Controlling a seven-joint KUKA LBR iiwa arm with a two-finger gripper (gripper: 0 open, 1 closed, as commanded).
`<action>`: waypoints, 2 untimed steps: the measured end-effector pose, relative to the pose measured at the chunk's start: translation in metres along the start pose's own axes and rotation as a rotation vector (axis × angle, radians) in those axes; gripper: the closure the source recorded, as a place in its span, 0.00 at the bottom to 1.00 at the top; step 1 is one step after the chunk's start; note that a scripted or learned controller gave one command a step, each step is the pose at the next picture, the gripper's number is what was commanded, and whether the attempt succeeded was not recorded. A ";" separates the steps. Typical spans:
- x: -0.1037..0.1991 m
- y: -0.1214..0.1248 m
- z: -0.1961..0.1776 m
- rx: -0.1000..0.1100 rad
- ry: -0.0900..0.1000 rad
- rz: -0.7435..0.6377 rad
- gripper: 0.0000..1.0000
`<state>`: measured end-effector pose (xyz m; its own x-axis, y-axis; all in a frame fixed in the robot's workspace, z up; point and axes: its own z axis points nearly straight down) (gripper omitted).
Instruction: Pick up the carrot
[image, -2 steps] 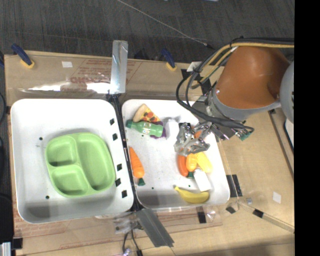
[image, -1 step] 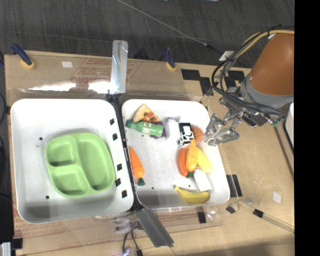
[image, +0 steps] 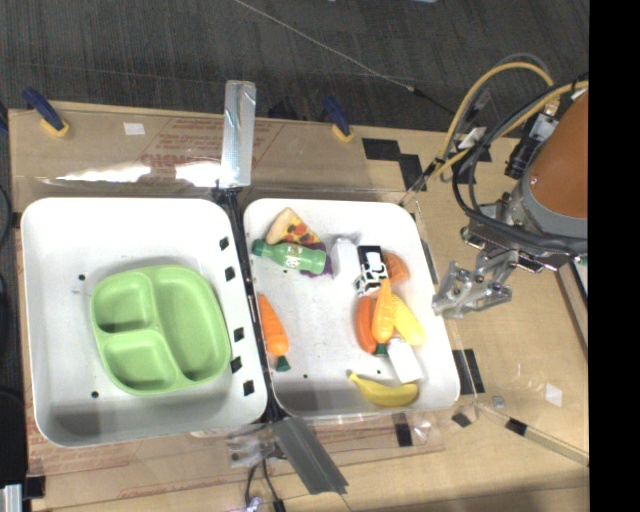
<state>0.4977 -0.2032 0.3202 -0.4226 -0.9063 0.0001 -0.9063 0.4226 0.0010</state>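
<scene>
The bench (image: 520, 400) is covered in brown cardboard with black tape marks, and clear plastic sheeting lies along its far edge. Dark floor lies beyond it. Two white bins sit side by side to the left of the pincer (image: 470, 290). The left bin (image: 60, 230), farthest from it, holds a green divided plate (image: 158, 326). The right bin (image: 425, 260) lies just left of the pincer, which hangs outside that bin's right wall, above bare cardboard. Whether the pincer is open or closed cannot be determined. The carrot (image: 272, 327) lies at the right bin's left wall, well to the pincer's left. A green bottle (image: 292, 257) carries a label, unreadable. A banana (image: 383, 389) lies at the near edge.
</scene>
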 end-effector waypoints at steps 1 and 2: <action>0.014 0.016 0.057 -0.002 0.000 -0.222 1.00; -0.006 0.027 0.162 -0.010 -0.003 -0.117 1.00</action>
<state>0.4755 -0.1862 0.1586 -0.3143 -0.9493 -0.0038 -0.9493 0.3142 0.0110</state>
